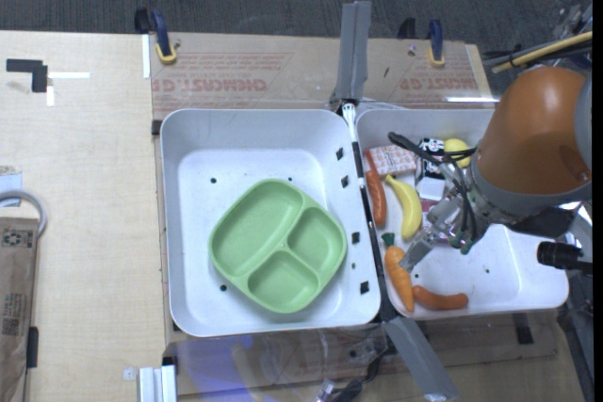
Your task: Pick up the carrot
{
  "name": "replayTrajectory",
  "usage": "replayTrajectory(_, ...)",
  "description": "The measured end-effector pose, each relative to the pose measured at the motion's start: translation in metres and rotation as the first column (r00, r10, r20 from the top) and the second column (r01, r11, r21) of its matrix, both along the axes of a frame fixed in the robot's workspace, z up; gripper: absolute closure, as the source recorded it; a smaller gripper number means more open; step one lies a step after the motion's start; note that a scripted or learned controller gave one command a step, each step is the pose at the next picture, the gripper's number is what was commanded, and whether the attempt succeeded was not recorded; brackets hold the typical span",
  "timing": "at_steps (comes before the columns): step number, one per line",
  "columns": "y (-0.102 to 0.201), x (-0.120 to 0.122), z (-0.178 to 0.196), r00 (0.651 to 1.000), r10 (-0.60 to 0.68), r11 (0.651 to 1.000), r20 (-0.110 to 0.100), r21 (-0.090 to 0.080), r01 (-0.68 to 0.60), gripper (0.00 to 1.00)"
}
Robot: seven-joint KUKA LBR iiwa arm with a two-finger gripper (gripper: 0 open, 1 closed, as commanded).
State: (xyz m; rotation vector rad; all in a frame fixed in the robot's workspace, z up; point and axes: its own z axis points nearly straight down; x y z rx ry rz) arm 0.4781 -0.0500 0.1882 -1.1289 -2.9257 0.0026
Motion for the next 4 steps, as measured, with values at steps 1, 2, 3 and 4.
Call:
replayTrajectory(1, -0.048, 0.038, -0.056, 0.919, 0.393, 0.919, 0.002, 0.003, -0.393, 0.00)
replayTrajectory(2, -0.042, 0.013, -0.100, 0.781, 0.625, 0.781, 0.004, 0.004, -0.625, 0.00)
replayTrajectory(3, -0.046, 0.006, -0.096, 0.729, 0.684, 0.729, 0.018, -0.011, -0.684, 0.00)
replayTrajectory(4, -0.044, 0.020, -0.099, 0.473, 0.881, 0.473, 0.007, 0.003, -0.881, 0.00)
